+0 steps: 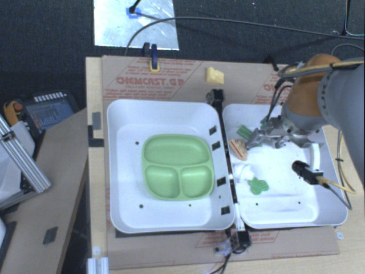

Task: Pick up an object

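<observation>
Tan toy (238, 148): the likeliest pick, on the floor of the right bin (285, 209). It lies just ahead of the jaws and a shade to their camera side, close but apparently not touching.
Long axis: it seems to run at a slant across the line of the jaws' reach, though the toy is small, so this is a judgement.
Gripper (255, 140): low in the bin, pointing toward the wall the bins share.
Jaws: I cannot tell whether they are open or closed. Nothing shows between them.
Coming move: a short advance and drop onto the tan toy, with the jaws probably turned to close across its narrow side.
Green strip (244, 132): just ahead of the jaws on their far side, near the tan toy, so it could be nudged.
White lump (242, 171): a little beyond the tan toy on the jaws' camera side.
Green toy (258, 185): further again on that side, apart from the white lump.
Plate (175, 167): well ahead of the jaws, in the left bin (122, 153).
Yellow block (215, 75): far off, outside both bins.
Count: one arm (336, 96), one gripper, two bins, one plate, and one each of tan toy, green strip, white lump, green toy and yellow block.
</observation>
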`<state>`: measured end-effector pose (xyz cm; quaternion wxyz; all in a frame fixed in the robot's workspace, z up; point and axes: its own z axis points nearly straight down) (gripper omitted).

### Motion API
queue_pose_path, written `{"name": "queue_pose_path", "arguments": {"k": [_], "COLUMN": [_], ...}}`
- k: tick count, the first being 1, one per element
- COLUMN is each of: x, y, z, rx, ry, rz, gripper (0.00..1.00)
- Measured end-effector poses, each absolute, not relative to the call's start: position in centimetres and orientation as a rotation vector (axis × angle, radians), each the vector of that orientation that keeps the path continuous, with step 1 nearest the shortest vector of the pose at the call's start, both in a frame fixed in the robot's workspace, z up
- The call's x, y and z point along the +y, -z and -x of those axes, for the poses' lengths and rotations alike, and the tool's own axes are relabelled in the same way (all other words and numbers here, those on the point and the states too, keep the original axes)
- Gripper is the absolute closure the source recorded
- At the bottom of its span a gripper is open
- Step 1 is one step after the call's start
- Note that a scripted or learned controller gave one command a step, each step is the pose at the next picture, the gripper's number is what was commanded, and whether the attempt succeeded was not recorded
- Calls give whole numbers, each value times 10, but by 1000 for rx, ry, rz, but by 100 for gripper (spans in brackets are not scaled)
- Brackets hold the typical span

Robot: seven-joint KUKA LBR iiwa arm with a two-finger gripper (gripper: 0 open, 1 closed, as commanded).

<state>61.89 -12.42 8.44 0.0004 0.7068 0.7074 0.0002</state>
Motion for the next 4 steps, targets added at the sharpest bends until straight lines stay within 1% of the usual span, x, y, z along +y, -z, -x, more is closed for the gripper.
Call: {"name": "queue_pose_path", "arguments": {"k": [1,2,3,4], "x": [-124,-127,-126,-121], "y": [-96,-141,-206,-251], "z": [-620,-618,-622,-626], "rx": [2220,2217,2221,2223], "ry": [-3,-5,-8,-6], "rz": [-2218,-2219,-2212,-2212], "gripper": [100,100,100,100]}}
